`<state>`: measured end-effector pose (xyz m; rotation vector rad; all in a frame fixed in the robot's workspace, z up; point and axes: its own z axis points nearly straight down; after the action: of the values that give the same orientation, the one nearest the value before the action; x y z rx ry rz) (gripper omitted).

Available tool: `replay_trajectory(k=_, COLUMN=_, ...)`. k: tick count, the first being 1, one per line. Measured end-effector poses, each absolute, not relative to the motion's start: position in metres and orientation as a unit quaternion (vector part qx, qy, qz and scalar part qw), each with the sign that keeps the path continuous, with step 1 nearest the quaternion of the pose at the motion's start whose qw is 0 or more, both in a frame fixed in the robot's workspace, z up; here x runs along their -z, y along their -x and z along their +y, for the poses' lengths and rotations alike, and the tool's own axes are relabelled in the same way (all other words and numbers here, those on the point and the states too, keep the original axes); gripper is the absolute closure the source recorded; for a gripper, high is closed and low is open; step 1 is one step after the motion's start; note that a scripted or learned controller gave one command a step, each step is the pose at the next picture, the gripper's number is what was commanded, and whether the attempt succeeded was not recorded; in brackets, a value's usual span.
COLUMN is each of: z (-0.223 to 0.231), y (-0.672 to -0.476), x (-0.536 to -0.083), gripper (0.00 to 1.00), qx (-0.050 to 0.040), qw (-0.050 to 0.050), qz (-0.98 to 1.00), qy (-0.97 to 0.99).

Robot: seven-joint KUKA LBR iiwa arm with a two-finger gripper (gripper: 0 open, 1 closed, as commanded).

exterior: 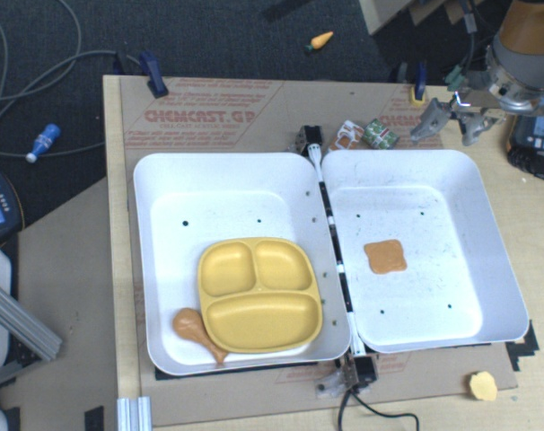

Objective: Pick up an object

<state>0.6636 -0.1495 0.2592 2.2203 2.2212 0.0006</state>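
Hovering past the right bin, gripper spread open, empty; arm cropped.

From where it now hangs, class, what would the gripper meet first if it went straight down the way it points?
Probably the back rim of the right-hand bin, or the brown board just behind it. The gripper hangs near that corner, far from the tan patch. Depth is hard to judge from this slanted view.

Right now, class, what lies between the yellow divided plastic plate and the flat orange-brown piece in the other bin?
In the camera view, the two bins' adjoining white rims lie between the plate and the orange-brown piece.
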Motion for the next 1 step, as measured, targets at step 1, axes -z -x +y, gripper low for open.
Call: replay_trajectory(k=1, z=-0.1407, y=-0.5885, x=-0.1618, gripper=0.00, qx=0.0040, qw=-0.007, qz=0.706, qy=-0.708)
